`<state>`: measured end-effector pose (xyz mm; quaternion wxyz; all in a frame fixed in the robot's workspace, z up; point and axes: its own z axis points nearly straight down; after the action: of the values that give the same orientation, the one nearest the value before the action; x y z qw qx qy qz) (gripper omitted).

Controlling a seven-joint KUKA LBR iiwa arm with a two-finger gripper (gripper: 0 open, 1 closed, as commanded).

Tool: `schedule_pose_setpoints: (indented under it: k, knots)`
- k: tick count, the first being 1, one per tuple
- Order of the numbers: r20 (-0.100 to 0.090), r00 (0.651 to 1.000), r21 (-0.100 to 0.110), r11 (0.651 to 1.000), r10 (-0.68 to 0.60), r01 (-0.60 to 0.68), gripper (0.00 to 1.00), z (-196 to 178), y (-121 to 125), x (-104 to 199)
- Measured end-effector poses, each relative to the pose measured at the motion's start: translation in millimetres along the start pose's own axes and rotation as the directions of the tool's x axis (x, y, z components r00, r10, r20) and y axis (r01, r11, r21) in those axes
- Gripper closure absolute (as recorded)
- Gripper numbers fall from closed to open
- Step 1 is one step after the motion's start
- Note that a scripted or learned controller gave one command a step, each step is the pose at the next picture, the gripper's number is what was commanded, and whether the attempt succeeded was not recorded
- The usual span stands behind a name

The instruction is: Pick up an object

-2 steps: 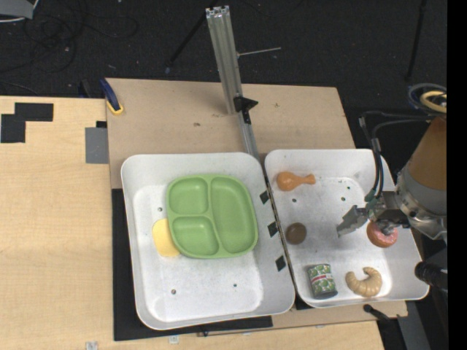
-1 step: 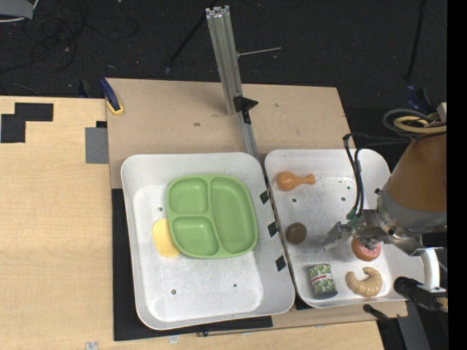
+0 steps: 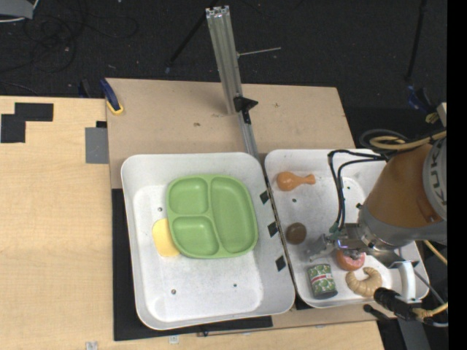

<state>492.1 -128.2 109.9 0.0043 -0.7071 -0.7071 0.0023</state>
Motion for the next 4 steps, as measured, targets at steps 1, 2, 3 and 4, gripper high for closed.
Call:
schedule_pose_setpoints:
  k: [1,2,3,4]
  knots:
    - [0.003,1.0,-0.014,1.0,0.001,-0.001,0.0,16.1,2.8,-0.2]
    - [0.019,1.0,-0.028,1.0,0.011,-0.01,1.0,3.4,4.8,-8.5]
    - [0.003,1.0,-0.011,1.0,-0.001,0.001,1.0,-42.9,13.2,-6.2]
    - [0.003,1.0,-0.011,1.0,-0.002,0.002,1.0,-87.8,10.9,0.1]
